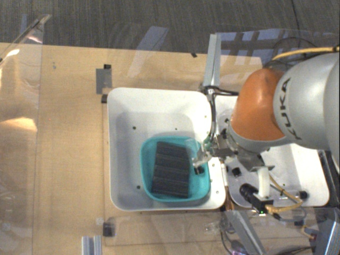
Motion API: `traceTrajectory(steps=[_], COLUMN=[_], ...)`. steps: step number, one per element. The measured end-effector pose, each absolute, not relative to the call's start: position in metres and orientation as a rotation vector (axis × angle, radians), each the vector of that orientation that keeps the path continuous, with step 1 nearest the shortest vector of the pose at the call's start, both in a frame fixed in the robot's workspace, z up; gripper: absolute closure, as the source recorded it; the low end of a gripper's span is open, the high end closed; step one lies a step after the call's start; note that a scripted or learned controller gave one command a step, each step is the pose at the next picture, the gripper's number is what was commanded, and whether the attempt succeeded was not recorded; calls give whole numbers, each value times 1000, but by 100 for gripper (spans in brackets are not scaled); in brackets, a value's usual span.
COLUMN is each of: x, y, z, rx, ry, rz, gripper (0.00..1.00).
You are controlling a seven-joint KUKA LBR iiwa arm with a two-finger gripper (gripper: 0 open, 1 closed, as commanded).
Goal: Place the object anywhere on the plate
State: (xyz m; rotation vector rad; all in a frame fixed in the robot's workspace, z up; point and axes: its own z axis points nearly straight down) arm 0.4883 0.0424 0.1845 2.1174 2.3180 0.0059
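The bin [119,195] nearest the bench's front edge holds a teal plate [201,187]. On the plate lies the block [171,169], dark grey, flat on its broad face. It sits just beside the gripper [200,162], on the view's left of it and a little nearer the camera. I see no contact between the two.

The gripper hangs over the plate's right rim. Nothing shows in its grasp, and I cannot tell whether it is spread or closed, because the tip is small and partly glassy here.

The block looks stiff and light, probably foam or moulded plastic, and not fragile. Raised ribs run across its top, so that face should give grip rather than slide. The best hold seems to be across the short width, pinching the two long sides near the middle so it hangs level.

Its long axis runs from the near rim of the plate towards the far rim, close to straight up the view. The far end leans slightly towards the gripper, and the ribs lie crosswise to that axis.

Beyond the gripper, the arm [260,110] rises with its orange band over the gap between the bins.

By how it lies, the block is already on the plate.
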Motion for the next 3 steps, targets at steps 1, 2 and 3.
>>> traceTrajectory(steps=[1, 2, 3], x=[489, 487, 488], y=[-10, 158, 95], z=[237, 143, 185], rx=[2179, 2148, 2008], ry=[2255, 2293, 2412], rz=[8, 2, 7], gripper=[0, 0, 0])
